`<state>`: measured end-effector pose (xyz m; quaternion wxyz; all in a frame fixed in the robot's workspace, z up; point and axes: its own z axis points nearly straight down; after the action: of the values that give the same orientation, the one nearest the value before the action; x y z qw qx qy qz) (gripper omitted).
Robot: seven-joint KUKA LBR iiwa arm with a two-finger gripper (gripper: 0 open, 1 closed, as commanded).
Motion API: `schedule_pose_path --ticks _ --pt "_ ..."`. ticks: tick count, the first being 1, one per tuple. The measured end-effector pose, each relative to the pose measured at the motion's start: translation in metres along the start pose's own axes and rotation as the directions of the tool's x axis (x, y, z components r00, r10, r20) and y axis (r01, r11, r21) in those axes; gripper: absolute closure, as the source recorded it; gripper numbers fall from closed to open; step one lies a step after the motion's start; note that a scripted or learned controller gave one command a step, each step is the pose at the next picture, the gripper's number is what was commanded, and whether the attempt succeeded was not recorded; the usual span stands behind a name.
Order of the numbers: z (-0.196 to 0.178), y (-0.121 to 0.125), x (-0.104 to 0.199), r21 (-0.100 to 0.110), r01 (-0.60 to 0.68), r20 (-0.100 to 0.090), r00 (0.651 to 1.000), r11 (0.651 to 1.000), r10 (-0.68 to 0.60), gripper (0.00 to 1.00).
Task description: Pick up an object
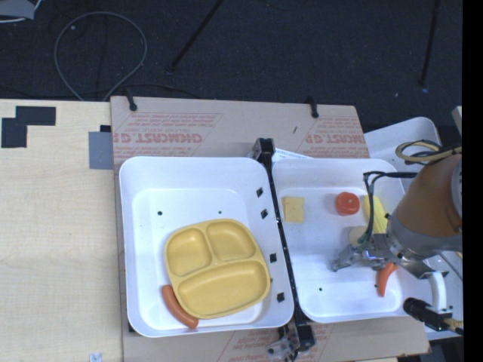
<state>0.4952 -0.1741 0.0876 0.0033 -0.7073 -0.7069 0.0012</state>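
My gripper [349, 259] hangs low over the middle of the right bin [324, 308], the arm reaching in from the right. A pale yellow piece [356, 236] lies right behind it, touching or nearly touching. To its right, a small orange carrot-like piece [385, 278] lies partly under the wrist. Further back in this bin are a yellow square slice [293, 209], a red round tomato-like piece [347, 203] and a yellow piece [376, 214], half hidden by the arm's cables.
The left bin [143, 202] holds a yellow divided plate [217, 268] with an orange sausage-shaped piece [178, 308] at its front left edge. A black divider [275, 240] separates the bins. Cardboard lies under both bins.
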Motion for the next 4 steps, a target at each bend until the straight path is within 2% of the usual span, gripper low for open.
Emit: schedule_pose_path --ticks 1,2,3,4 --pt "-0.012 0.0 -0.001 -0.001 -0.005 0.001 1.0 1.0 0.005 1.0" --pt "-0.061 -0.007 -0.009 -0.007 -0.004 0.003 1.0 1.0 0.004 1.0" --pt "-0.11 -0.008 0.001 -0.008 0.003 0.003 1.0 1.0 -0.003 1.0" --pt "-0.13 -0.008 0.0 -0.007 0.003 0.003 1.0 1.0 -0.003 1.0"
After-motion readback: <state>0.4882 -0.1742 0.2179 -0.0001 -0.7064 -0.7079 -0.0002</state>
